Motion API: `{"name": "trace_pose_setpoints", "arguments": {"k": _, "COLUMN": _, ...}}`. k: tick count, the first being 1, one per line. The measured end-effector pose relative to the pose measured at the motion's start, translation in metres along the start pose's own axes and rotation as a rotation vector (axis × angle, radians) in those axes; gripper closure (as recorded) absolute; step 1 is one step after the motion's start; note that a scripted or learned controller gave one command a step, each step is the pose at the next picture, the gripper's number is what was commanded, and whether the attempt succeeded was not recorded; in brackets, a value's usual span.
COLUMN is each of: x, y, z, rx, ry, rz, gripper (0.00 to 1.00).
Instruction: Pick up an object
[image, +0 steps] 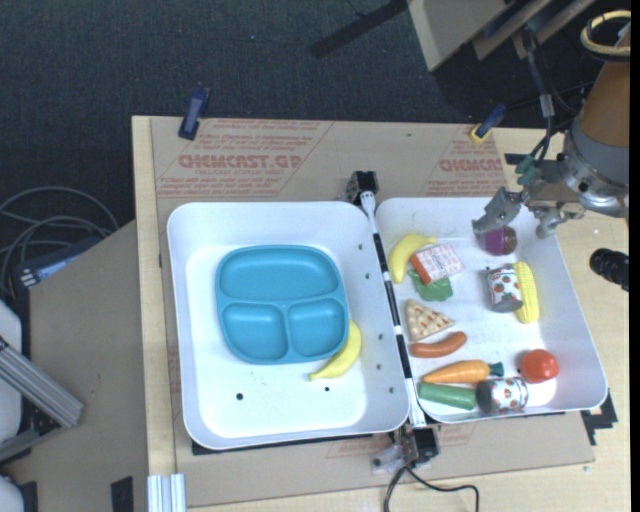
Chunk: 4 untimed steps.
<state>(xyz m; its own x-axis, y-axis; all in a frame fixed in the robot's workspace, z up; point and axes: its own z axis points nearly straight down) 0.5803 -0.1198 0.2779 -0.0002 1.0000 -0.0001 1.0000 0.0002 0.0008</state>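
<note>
**A:** Up in the right bin's (585, 330) far corner we see the gripper (520, 215) spread wide, one finger on each side of the purple onion (497, 240), nothing clamped yet. We'd guess it straddles like that to close on it.

**B:** Agreed. From the same camera view, the onion sits near the far wall, apart from the can (503, 288) and corn (527, 291). We figure there's room overhead to lift; the left bin (200, 380) holds the blue tray (280, 302) and a banana (342, 355).
</note>
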Motion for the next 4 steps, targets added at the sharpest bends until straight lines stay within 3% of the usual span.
{"name": "trace_pose_setpoints", "arguments": {"k": 1, "x": 0.01, "y": -0.025, "z": 0.136, "rx": 0.003, "ry": 0.001, "rz": 0.001, "gripper": 0.0}}
{"name": "trace_pose_setpoints", "arguments": {"k": 2, "x": 0.003, "y": -0.038, "z": 0.19, "rx": -0.005, "ry": 0.001, "rz": 0.0, "gripper": 0.0}}
{"name": "trace_pose_setpoints", "arguments": {"k": 3, "x": -0.025, "y": 0.069, "z": 0.136, "rx": -0.002, "ry": -0.001, "rz": -0.001, "gripper": 0.0}}
{"name": "trace_pose_setpoints", "arguments": {"k": 4, "x": -0.087, "y": 0.051, "z": 0.133, "rx": -0.001, "ry": -0.002, "rz": 0.001, "gripper": 0.0}}
